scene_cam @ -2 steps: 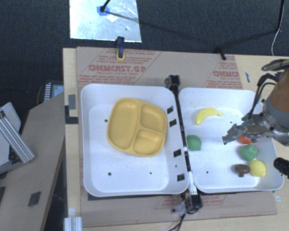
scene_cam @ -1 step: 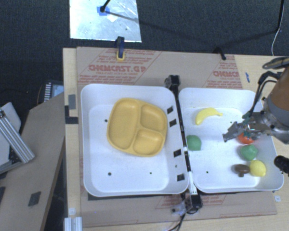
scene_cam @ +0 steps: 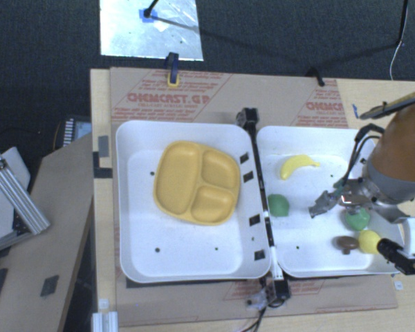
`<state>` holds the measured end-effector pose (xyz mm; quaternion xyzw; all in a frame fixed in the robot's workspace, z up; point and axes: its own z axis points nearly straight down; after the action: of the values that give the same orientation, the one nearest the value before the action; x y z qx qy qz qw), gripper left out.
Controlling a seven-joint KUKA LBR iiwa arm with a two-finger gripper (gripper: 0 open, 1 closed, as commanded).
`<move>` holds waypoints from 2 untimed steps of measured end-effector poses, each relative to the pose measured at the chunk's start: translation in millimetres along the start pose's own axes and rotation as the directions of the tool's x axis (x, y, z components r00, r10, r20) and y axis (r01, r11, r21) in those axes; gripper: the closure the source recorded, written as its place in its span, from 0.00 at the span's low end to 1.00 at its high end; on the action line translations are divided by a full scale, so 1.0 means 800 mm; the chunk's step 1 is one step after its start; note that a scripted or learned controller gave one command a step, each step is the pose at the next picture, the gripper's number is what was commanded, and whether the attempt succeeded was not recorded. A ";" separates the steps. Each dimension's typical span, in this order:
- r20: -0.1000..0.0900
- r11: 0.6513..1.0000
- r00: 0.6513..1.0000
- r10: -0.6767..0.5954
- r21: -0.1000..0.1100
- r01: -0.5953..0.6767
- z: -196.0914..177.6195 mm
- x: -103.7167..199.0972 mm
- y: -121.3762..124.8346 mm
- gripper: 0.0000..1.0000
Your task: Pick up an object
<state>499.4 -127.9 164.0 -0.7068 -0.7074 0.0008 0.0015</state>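
Right bin (scene_cam: 304,265): gripper (scene_cam: 326,203), state unclear, between green ball (scene_cam: 278,205) and banana (scene_cam: 297,164).

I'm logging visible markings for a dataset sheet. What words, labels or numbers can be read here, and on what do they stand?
"CHEMCAST GP": red print on the brown protective sheet under the two white bins, above the left bin.
A second red print on the same sheet above the right bin, partly covered and too blurred to read.
No other readable text.
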 end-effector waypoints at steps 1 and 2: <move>0.000 1.000 1.000 0.000 -0.001 0.000 0.058 -0.002 -0.010 0.00; 0.000 1.000 1.000 0.001 -0.001 -0.001 0.102 -0.002 -0.010 0.00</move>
<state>491.0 -129.2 82.5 -0.7070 -0.7072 0.0002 0.0010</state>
